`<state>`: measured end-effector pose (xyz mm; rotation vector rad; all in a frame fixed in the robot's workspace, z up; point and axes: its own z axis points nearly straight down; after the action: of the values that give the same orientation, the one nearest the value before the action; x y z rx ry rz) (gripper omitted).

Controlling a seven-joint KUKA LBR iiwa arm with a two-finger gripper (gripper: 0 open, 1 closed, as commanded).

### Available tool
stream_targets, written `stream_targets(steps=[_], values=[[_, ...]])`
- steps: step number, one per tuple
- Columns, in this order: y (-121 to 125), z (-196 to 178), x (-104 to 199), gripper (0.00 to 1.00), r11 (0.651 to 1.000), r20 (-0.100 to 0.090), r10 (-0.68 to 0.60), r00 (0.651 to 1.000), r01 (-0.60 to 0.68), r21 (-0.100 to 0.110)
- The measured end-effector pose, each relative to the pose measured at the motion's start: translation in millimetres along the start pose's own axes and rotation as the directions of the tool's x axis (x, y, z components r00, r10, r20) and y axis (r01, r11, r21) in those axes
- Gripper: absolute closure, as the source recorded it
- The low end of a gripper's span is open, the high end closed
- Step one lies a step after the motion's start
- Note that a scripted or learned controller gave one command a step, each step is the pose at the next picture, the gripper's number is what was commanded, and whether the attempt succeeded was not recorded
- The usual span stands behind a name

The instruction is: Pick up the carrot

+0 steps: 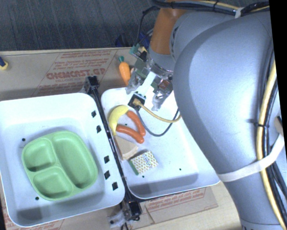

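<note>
We note a green tray [59,165] in the left bin [4,153]. The right bin [192,178] holds a sponge [143,162], sausages [132,128] and a banana [115,116]. Beyond its far rim lies the carrot [124,71]; the hand [148,88] hovers beside it, fingers spread, pinching nothing.

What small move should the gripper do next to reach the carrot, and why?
Probably shift the gripper a little toward the far edge of the right bin. The carrot lies there, just beside the gripper, not between its fingers; the banana and sausages lie nearer.
</note>
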<state>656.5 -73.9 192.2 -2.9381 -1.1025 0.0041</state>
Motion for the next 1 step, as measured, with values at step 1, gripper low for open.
stream_targets(steps=[1], values=[[-10.6,0.9,0.9,0.0,0.923,0.001,0.384,0.923,-0.384,0.001]])
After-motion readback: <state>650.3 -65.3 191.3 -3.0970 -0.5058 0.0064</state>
